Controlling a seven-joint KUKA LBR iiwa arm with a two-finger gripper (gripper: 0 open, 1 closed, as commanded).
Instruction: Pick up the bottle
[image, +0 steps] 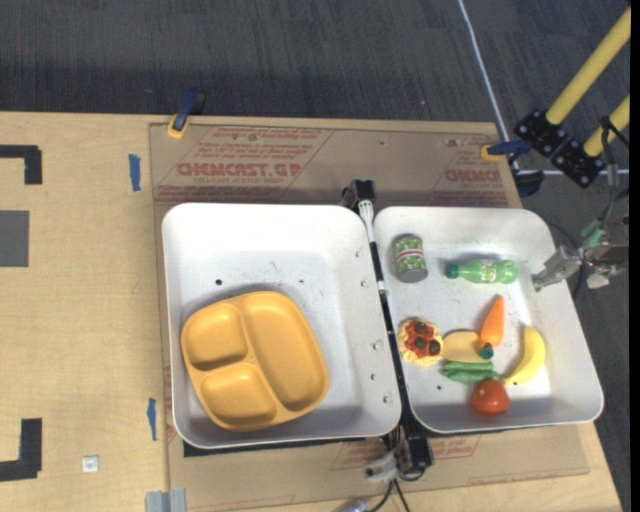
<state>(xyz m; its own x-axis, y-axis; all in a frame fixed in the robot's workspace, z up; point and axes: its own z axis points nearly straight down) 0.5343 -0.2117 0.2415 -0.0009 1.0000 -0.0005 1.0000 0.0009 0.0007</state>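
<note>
While I watch from the overhead camera, the bottle (481, 270) lies on its side in the right bin (570, 345), near that bin's far wall, just right of a small can (408, 257). Closer to me in the same bin lie a carrot (491, 322), a banana (529, 356), a tomato (490, 397) and a small pizza (420, 340). A yellow divided plate (254, 356) sits in the left bin (200, 240). My gripper (560, 266) hangs at the right bin's right rim, apart from the bottle; I cannot tell how its fingers stand.
</note>
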